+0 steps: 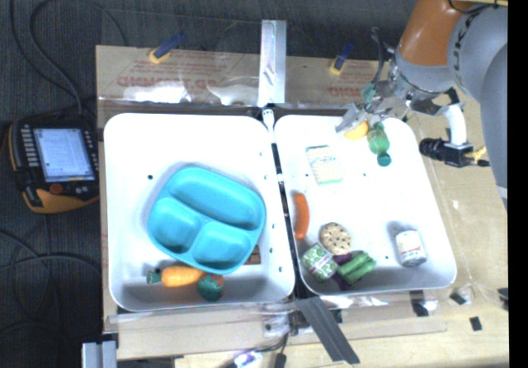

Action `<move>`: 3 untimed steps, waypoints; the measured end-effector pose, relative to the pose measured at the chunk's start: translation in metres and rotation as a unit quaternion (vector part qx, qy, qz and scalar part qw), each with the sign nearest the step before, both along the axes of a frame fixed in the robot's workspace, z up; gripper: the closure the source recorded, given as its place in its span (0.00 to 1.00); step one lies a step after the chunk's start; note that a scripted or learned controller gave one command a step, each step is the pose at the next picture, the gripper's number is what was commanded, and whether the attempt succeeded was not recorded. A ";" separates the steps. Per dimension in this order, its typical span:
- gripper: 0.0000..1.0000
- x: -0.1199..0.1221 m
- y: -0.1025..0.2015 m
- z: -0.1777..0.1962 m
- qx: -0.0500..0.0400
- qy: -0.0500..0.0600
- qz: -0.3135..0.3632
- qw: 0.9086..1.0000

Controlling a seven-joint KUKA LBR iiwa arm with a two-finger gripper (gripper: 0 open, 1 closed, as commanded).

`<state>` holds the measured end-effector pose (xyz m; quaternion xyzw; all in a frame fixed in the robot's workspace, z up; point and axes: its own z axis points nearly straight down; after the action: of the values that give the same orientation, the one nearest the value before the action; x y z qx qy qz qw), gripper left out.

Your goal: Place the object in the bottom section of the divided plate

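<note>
A blue divided plate (206,216) lies in the left bin (132,143), with one long section toward the back and two smaller ones toward the front. My gripper (363,117) hangs over the back edge of the right bin (429,193). A small yellow object (355,131) lies right under its tip. A green bottle (379,145) lies just to the right of that. I cannot make out whether the yellow object is gripped or only touched.
In front of the plate lie a carrot (180,276) and a red-green piece (210,286). The right bin also holds a pale box (324,164), an orange sausage (301,215), a cookie (335,236), a green packet (318,261), a purple-green vegetable (355,266) and a white can (409,247).
</note>
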<state>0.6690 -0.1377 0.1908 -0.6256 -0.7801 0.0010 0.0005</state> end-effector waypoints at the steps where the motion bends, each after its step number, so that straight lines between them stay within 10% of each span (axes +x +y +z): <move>1: 1.00 -0.001 0.013 -0.075 0.000 0.000 -0.005 1.000; 3: 1.00 -0.068 0.179 -0.011 0.000 0.001 -0.004 1.000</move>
<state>0.6013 0.0414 0.1799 -0.6286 -0.7778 0.0019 0.0017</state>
